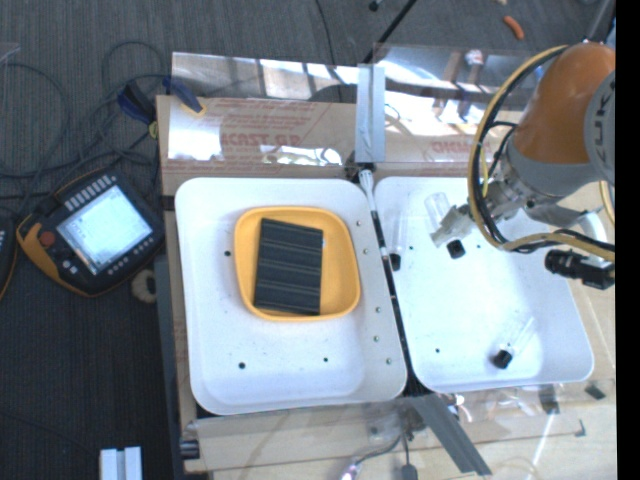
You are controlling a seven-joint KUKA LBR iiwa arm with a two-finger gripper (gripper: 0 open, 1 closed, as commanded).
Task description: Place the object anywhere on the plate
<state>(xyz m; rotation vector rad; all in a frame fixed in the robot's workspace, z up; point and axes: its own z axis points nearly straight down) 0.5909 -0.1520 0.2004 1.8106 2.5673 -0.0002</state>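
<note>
Dark ridged block [289, 265] lies flat on yellow plate [345, 286], left bin [205, 353]. Gripper [452, 230] over right bin [560, 353]; finger state: can't tell. Judgement: placement looks done; retreat w/o nudging plate.

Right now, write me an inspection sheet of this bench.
Surface: two white bins side by side, left bin, right bin.
Job's things: yellow plate in the left bin, dark ribbed rectangular object lying on it.
Clutter: small black-tipped clear piece in the right bin.
Gripper: gripper over the right bin's far part, nothing seen between it.
Cables: yellow cable loops along the arm.
Surroundings: teach pendant on the dark floor, left of the bench.
</note>
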